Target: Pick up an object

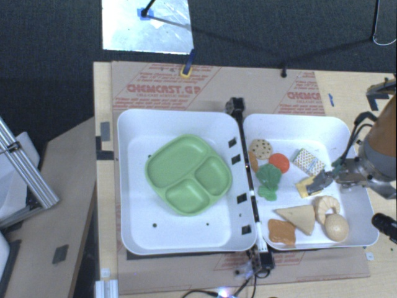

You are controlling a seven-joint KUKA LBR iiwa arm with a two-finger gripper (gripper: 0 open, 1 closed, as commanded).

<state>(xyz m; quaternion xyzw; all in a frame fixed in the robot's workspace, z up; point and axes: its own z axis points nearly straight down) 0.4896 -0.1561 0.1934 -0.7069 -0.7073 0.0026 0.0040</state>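
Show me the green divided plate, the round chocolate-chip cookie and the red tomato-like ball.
green divided plate (162, 160): camera view, bare floor of its largest compartment.
round chocolate-chip cookie (261, 148): camera view, middle of its top face.
red tomato-like ball (279, 162): camera view, middle of its top.

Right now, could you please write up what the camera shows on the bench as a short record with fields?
left bin: holds a green divided plate
right bin: holds the toy food
food near divider: cookie, red tomato, green leafy piece
food at front: orange slab, tan wedge, croissant, pale round piece
food at right: patterned block, yellow piece
gripper: low over right bin, beside the yellow piece
grasp: not confirmed
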